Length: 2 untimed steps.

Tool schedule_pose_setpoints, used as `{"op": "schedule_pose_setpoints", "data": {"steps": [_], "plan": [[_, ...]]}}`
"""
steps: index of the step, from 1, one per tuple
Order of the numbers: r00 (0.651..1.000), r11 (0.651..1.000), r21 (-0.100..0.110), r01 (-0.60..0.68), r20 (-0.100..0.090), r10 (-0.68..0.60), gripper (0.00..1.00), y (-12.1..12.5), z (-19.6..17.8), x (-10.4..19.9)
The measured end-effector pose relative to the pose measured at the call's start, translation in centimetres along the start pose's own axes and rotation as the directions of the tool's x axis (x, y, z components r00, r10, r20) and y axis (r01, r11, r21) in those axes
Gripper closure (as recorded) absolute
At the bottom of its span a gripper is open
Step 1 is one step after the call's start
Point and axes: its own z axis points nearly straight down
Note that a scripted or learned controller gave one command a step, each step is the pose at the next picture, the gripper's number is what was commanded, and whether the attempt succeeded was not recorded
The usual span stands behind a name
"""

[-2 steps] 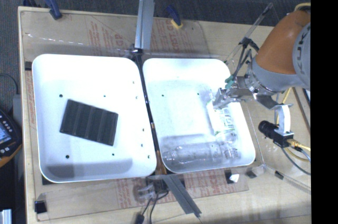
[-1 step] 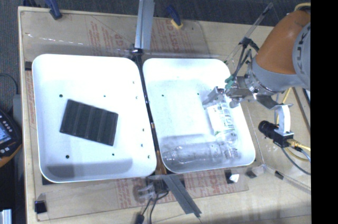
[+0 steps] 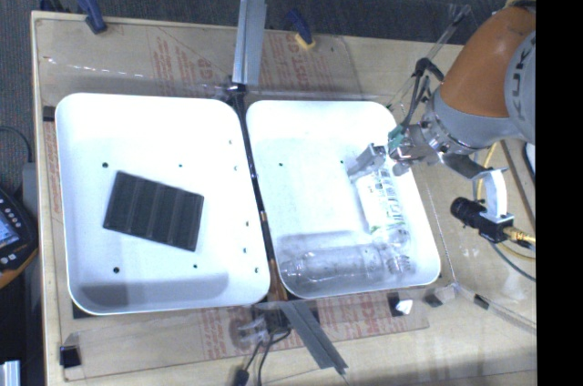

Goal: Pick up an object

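My gripper (image 3: 375, 158) hangs over the right bin (image 3: 301, 138), near its right rim, just above the upper end of a clear packet with printed labels (image 3: 383, 204). A clear plastic bottle (image 3: 339, 264) lies on its side along that bin's front wall. A dark ribbed rectangular pad (image 3: 153, 210) lies flat in the left bin (image 3: 146, 116). Nothing is visible between the fingers.
The grey arm with its orange band (image 3: 483, 79) reaches in from the right over the bench. A grey bar (image 3: 249, 38) stands behind the seam between the bins. Blue clamps (image 3: 89, 9) hold the back edge. Cables and a black fitting (image 3: 478, 216) lie right of the bins.
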Motion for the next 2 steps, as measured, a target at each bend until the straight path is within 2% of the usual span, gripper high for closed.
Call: {"op": "schedule_pose_setpoints", "data": {"steps": [1, 2], "plan": [[0.991, 0.991, 0.002, 0.131, -0.003, -0.131, 0.00, 1.0, 1.7, -0.1], [0.977, 0.977, 0.003, 0.212, -0.004, -0.212, 0.00, 4.2, 6.3, 2.8]]}}
